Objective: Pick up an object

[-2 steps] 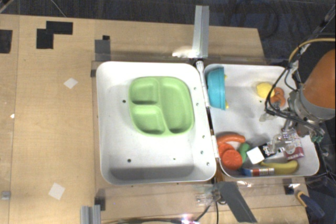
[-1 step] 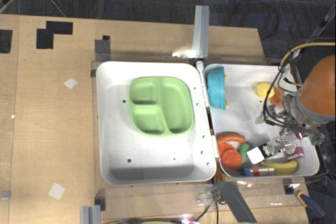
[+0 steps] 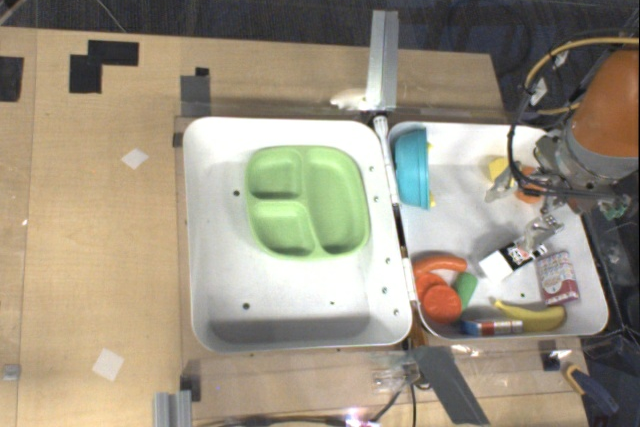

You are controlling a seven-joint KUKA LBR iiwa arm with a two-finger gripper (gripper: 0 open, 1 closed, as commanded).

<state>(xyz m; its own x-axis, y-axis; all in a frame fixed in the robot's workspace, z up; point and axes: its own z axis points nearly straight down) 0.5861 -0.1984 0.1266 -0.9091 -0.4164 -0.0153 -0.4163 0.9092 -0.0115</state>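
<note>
The arm (image 3: 600, 130) is reaching in over the right bin's (image 3: 455, 200) right edge, and its gripper (image 3: 527, 245) is hanging low over a small white and black box (image 3: 503, 260) near the bin's middle. Whether the gripper is spread or pressed together cannot be told. A banana (image 3: 530, 314) is lying along the near edge beside a marker (image 3: 492, 326), with orange toys (image 3: 438, 287) at the near-left corner. A blue bowl (image 3: 411, 166) is leaning against the left wall. A green divided plate (image 3: 305, 201) is sitting in the left bin (image 3: 215, 225).
</note>
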